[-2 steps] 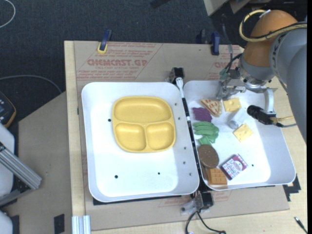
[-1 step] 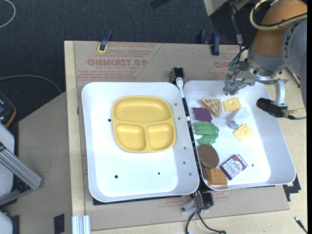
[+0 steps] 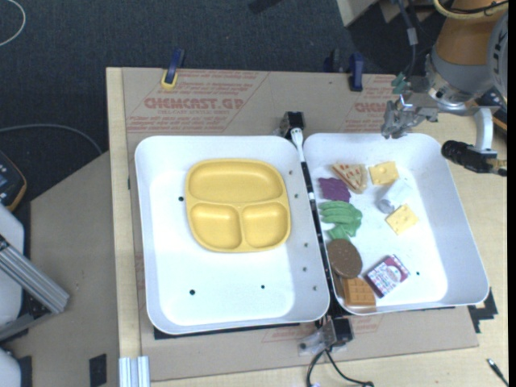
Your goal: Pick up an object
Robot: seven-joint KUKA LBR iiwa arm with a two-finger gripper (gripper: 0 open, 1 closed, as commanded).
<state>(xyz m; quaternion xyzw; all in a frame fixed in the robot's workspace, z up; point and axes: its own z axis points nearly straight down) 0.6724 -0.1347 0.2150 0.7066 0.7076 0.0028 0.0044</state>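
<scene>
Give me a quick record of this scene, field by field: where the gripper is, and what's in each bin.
gripper position: gripper above the far rim of the right bin, nothing seen between its fingers
left bin: yellow divided tray
right bin contents: waffle piece, two cheese cubes, purple item, green leafy item, brown round cookie, maroon packet, cracker
task status: no object picked up yet
</scene>
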